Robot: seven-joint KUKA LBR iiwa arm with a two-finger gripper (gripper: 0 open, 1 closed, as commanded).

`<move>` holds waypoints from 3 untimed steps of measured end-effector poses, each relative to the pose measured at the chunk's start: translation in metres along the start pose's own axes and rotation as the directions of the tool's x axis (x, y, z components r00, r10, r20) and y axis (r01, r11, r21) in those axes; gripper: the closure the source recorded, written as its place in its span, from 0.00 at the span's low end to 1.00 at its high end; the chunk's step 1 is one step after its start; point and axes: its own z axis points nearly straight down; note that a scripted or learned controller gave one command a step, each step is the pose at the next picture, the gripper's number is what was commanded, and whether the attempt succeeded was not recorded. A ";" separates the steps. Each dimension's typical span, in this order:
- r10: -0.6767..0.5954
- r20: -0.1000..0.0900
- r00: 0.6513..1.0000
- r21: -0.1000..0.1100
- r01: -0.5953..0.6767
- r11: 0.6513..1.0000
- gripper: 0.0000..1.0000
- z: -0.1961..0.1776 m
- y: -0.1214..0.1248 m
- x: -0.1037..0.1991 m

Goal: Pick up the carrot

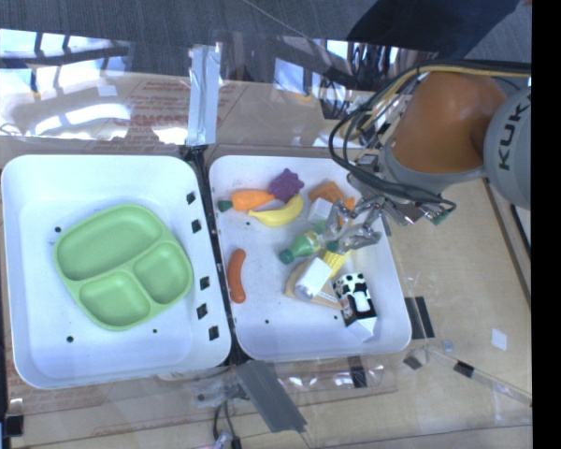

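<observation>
Fingers (348, 224) on the gripper (355, 221) sit low over the right bin (262, 340), in the clutter near its upper right; can't tell from this angle whether they're open or closed, and nothing is visibly held between them. Arm (453, 124) comes in from the right, orange band above the wrist, cable loop on its left side. Carrot (250, 199) lies in the right bin's upper left, orange body with a green top pointing left, well apart from the gripper. It touches the banana (279, 215) just below and right of it; purple grapes (285, 184) sit just above the banana. Green bottle (302, 247) and a yellow-capped white bottle (313, 275) lie mid-bin, just below the gripper. Another orange item (325, 193) is just left of the gripper, partly hidden. Orange sausage-shaped piece (236, 275) lies alone at the bin's left side. Black-and-white cow-print carton (357, 299) is at lower right. Left bin (28, 251) holds a green divided plate (70, 241) with three compartments. Both bins sit side by side on the tabletop (505, 344).
</observation>
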 end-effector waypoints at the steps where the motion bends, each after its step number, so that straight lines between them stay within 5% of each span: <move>1: -0.369 -0.001 0.929 -0.002 0.369 0.929 1.00 0.028 0.021 0.029; 2: -0.611 0.000 0.792 0.001 0.611 0.792 1.00 0.052 0.023 0.032; 3: -0.387 0.000 0.922 0.004 0.387 0.922 1.00 0.067 0.012 -0.003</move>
